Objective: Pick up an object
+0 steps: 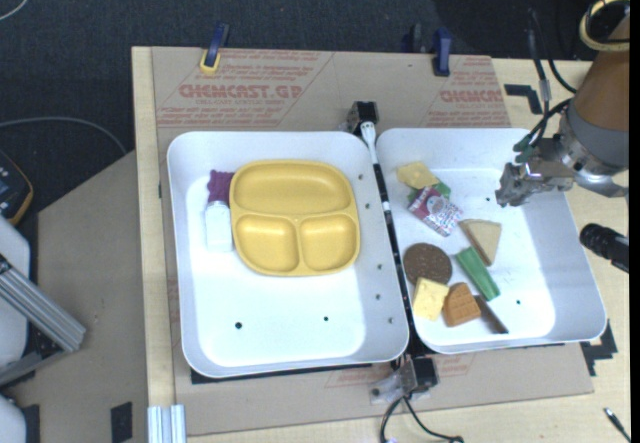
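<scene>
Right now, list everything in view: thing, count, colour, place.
bins: two, white, side by side on the bench.
divided tray: one, yellow, left bin.
bottle: one, white with purple cap, left of the tray.
brown disc: one, right bin centre.
green stick: one, right bin.
red-white packet: one, right bin.
yellow pieces: two, right bin.
tan wedge: one, right bin.
orange-brown piece: one, right bin front.
clamps: two, bench's far edge.
gripper: one, grey, over the right bin.

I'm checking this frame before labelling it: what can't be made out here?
- Gripper, camera view: small and dark; finger state unreadable.
- Purple item and white bottle: partly hidden behind the yellow tray.
- Red-and-white packet: print too small to read.
- Arm: cut off by the right edge.
</scene>
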### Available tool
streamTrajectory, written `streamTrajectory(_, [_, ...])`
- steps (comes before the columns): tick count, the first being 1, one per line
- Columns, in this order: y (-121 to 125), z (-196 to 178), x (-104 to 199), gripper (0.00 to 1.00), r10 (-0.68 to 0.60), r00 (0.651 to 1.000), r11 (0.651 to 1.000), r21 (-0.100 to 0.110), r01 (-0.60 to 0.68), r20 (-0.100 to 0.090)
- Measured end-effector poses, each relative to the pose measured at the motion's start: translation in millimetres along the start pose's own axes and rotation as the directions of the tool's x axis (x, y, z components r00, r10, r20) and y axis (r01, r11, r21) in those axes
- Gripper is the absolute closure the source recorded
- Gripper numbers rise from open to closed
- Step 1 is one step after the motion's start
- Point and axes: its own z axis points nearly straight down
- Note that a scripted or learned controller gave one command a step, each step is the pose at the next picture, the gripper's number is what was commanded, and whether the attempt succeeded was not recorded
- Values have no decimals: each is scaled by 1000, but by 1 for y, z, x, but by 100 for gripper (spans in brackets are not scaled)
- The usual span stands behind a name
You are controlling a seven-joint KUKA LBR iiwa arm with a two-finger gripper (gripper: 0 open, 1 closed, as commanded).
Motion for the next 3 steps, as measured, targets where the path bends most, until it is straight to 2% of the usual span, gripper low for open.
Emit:
streamTrajectory(1, [1,-4,0,100,0,1000,1000,5,0,-2])
streamTrajectory(2, [-16,4,46,100,-3,1000,1000,12,3,-5])
streamTrajectory(3, [-46,-12,96,100,-5,1000,1000,12,5,-7])
